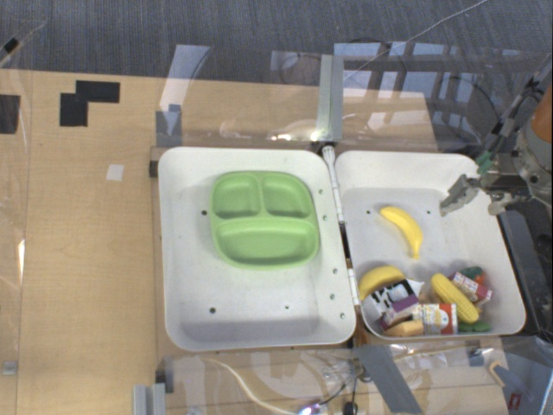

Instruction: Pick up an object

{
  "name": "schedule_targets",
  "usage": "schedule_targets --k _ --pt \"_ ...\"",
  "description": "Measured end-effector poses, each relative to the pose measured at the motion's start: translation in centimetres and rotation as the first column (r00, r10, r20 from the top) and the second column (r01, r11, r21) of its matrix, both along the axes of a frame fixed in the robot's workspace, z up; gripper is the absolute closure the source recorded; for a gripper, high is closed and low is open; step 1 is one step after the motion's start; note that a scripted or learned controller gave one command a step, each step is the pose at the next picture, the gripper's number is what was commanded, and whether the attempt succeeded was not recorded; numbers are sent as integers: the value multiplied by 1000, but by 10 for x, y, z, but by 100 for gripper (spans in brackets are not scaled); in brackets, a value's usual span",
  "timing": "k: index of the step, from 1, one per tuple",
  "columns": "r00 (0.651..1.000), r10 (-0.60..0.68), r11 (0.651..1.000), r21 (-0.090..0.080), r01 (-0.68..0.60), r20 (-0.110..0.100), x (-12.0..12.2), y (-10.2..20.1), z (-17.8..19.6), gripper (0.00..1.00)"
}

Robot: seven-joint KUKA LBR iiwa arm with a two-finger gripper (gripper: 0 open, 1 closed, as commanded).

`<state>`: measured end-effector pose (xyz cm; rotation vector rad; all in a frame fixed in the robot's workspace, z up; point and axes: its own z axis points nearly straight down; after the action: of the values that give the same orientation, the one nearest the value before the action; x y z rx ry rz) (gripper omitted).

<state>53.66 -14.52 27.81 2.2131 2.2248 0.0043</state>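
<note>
The grey two-finger gripper (480,195) hangs spread and holding nothing over the right white bin's (367,173) far edge. The lone curved yellow plastic banana (403,228) lies near (1 easy target); descending here risks striking the wall.

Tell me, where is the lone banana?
The banana lies in the right bin, near its middle, apart from the pile of toy food at the near edge.

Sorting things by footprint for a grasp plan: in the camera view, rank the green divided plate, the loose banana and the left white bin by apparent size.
Largest to smallest:
1. left white bin
2. green divided plate
3. loose banana
</note>
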Motion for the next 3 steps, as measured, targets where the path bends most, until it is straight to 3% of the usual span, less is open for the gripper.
schedule_targets --k 1,2,3 --pt "997 80 997 0 -80 -2 20 37 -83 0" --pt "972 234 972 -5 -234 11 55 6 -187 0" --pt "972 235 972 -4 -235 17 57 8 -175 100"
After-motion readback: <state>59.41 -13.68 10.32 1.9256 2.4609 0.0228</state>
